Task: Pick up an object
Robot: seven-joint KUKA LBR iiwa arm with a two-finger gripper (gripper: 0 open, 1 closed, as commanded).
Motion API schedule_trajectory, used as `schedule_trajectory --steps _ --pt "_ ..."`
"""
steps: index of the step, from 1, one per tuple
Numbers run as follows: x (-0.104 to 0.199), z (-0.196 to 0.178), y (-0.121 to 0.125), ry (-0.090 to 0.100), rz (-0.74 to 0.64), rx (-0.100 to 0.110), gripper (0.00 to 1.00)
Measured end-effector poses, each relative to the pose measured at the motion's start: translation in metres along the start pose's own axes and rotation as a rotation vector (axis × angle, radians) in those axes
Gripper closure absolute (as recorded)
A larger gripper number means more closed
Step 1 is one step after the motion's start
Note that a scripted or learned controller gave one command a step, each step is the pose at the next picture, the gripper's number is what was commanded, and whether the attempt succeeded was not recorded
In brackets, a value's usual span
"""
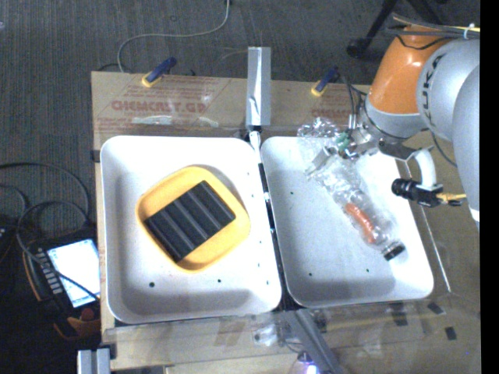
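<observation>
Two shallow white plastic bins are sitting side by side on a brown cardboard sheet (156,107) bearing faded red print, "CHEMGLAS" being partly legible. The left bin (125,287), rounded at its corners, is holding a yellow tray (234,228) of rounded-square shape, smooth and matte, with a black ribbed insert (189,218) showing four parallel ridges. The right bin (327,287) is holding a clear bottle (362,213), crumpled and glossy, lying slantwise from the bin's upper left toward its lower right, with an orange-red strip inside and a dark cap at its lower end. Crinkled transparent wrap (321,135) is bunching around the bottle's upper end. The arm (405,76), grey with an orange band carrying part of the letters "KUKA", is reaching over the right bin's upper right corner. The gripper (355,142) is sitting at the bottle's upper end amid the wrap; whether it is apart or together cannot be told
</observation>
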State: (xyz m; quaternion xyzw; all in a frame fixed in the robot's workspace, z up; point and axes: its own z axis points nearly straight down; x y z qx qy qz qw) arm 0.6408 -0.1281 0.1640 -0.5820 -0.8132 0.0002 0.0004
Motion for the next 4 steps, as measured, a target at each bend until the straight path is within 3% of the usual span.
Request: schedule_trajectory --steps 1,2,3,4 --pt "0.012 0.075 0.035 -0.003 0.078 -0.003 1.0" --pt "0.067 -0.021 0.052 -0.002 -0.019 -0.002 1.0" --pt "0.067 -0.03 0.052 -0.004 -0.019 -0.001 1.0" --pt "0.086 -0.052 0.04 0.0 -0.002 0.0 1.0"
